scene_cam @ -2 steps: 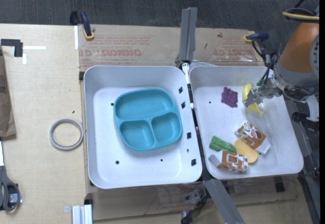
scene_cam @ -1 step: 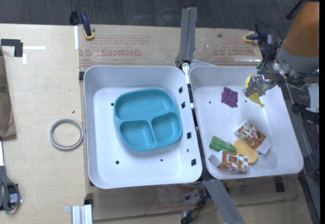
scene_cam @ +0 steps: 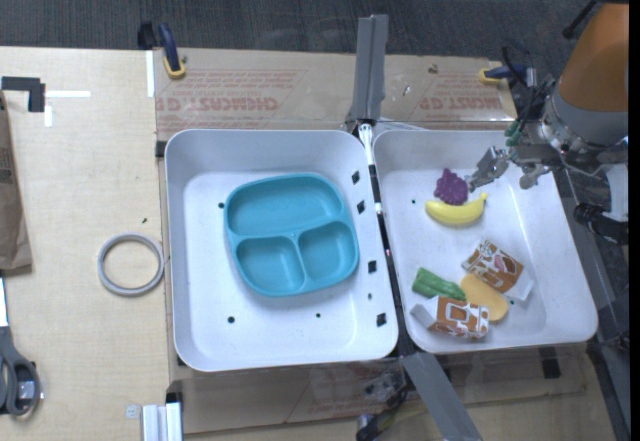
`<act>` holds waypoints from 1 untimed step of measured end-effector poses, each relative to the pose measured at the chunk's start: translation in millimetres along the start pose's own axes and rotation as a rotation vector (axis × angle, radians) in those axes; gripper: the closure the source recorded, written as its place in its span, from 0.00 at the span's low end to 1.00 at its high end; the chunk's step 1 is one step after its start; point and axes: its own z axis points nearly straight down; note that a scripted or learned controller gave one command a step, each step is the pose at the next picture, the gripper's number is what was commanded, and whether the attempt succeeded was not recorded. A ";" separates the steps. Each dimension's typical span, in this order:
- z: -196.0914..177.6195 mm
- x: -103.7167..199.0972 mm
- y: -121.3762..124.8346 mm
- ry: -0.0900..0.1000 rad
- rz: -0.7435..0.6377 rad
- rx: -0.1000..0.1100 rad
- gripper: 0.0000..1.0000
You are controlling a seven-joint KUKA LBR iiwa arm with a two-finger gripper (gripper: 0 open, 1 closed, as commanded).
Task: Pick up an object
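The thing nearest to being picked up looks like the purple grapes (scene_cam: 451, 187). They sit in the right bin (scene_cam: 560, 259), near its back, and they touch the top of the yellow banana (scene_cam: 456, 212). The hand (scene_cam: 492, 167) is just beside the grapes, up and to their right, low over the bin. Nothing is between its fingers. I cannot tell how far open the fingers are, because they are small and dark against the arm.

To do this step well, I think the hand should move a little to the left so the grapes are right under it. Then it should go straight down with a finger on each side of the bunch. It should stay off the banana, or the banana may get pushed or come up too. The grapes look bumpy and round, so a soft, slow squeeze near the middle seems best.

Nearer the front of the right bin lie a green piece (scene_cam: 437, 282), an orange slice (scene_cam: 486, 298) and two little snack packs (scene_cam: 492, 267), close together.

The left bin (scene_cam: 190, 259) holds a blue tray (scene_cam: 290, 234) with three parts. Each part has nothing in it.

On the tabletop (scene_cam: 70, 179), left of the bins, lies a grey ring (scene_cam: 131, 263).
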 end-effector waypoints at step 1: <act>93.9 -4.5 -75.2 0.002 -0.064 0.002 0.00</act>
